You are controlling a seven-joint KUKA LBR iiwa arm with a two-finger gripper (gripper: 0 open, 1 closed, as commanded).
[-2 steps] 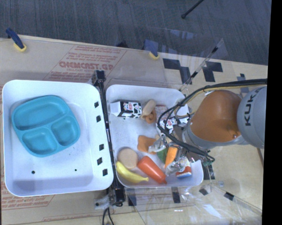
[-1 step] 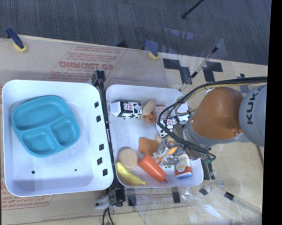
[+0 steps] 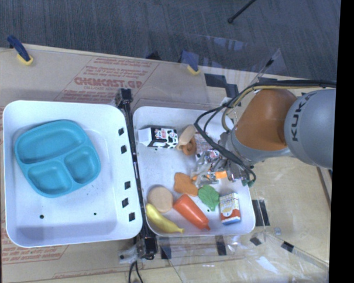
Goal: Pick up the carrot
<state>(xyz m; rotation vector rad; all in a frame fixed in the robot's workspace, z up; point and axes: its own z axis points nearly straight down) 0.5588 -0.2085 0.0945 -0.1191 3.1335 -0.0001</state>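
The carrot (image 3: 191, 211) is a fat orange cone lying flat in the front half of the right bin (image 3: 142, 166), its tip pointing to the front right. My gripper (image 3: 206, 170) hangs low over the middle of that bin, just behind the carrot and apart from it. Its metal end sits amid clutter, above a small orange chunk (image 3: 185, 183) and a green leafy piece (image 3: 208, 196). Nothing orange shows between its fingers.
Around the carrot lie a banana (image 3: 162, 220), a tan round bun (image 3: 160, 197) and a red-and-white carton (image 3: 230, 208). A milk carton (image 3: 159, 137) and a pastry (image 3: 188, 139) sit at the back. The left bin (image 3: 21, 225) holds a blue divided plate (image 3: 56, 156).
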